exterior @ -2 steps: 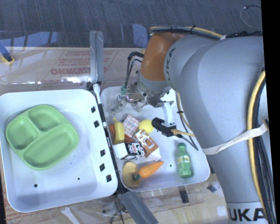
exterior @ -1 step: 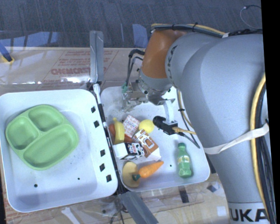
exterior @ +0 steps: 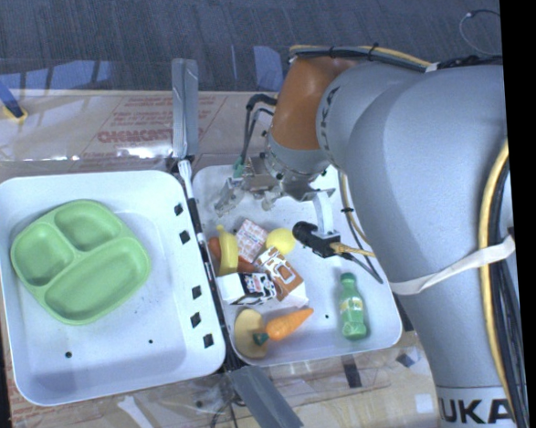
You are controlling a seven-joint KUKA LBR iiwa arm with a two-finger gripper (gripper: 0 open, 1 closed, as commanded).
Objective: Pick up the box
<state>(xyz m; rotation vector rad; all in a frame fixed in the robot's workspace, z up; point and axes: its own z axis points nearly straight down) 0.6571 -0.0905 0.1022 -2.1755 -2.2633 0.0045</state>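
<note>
Grey arm (exterior: 430,179) fills frame right; my gripper (exterior: 248,190) hovers w/ nothing between its parted fingers at right bin's (exterior: 379,333) top, ready to drop onto box (exterior: 279,273) mid-clutter below.

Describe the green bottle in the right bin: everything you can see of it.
The green bottle is small and looks like glossy plastic, bright green with a lighter band around its middle and a narrower neck ending in a cap. It lies on the floor of the right bin, near the front right corner, with the cap toward the back of the bin. It sits apart from the carrot to its left. Whether it touches the bin wall cannot be told.
</note>
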